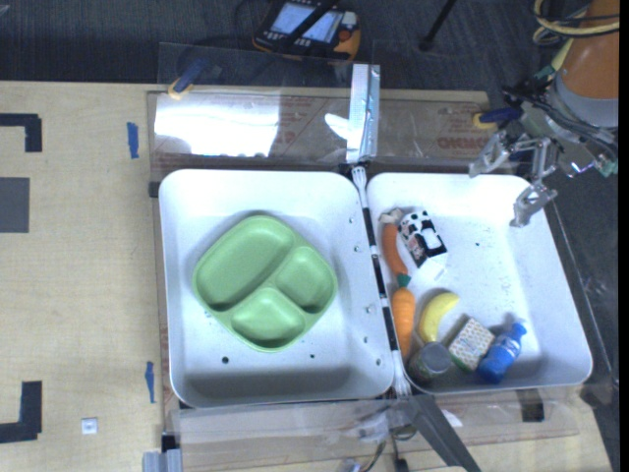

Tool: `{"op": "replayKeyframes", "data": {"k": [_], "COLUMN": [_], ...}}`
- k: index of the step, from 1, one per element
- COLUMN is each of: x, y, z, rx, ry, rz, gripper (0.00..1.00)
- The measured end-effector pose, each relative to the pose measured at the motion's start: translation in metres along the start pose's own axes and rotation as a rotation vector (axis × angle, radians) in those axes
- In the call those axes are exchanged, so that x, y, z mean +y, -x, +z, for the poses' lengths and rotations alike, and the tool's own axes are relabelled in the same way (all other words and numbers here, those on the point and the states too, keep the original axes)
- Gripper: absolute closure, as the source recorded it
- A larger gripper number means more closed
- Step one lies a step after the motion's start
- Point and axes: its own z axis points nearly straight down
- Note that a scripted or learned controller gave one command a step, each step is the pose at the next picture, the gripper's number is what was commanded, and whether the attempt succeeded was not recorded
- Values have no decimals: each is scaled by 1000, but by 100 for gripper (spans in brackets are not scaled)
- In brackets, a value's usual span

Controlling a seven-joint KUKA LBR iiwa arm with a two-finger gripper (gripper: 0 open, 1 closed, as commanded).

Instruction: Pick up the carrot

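- The wooden desk is carrying black corner marks and blue tape strips along its left side.
- The left bin is holding a green divided plate, which is lying a little tilted near the middle of the bin.
- A handheld controller with a lit screen is lying on the dark floor beyond the bins.
- The right bin is holding its things crowded against its left wall and near corner.
- One carrot is lying along the left wall, with a black-and-white carton touching it on the right.
- A second carrot is lying nearer the front along the same wall, just beside a yellow lemon-like fruit.
- A grey can, a speckled small box and a blue bottle are sitting close together at the front edge.
- The tool is hovering over the far right corner of the right bin, well apart from both carrots, fingers spread apart and gripping nothing.
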Motion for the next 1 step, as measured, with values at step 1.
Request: {"op": "replayKeyframes", "data": {"k": [1], "x": [31], "y": [-39], "z": [46], "rx": [4], "ry": [4], "rz": [-53], "gripper": [0]}}
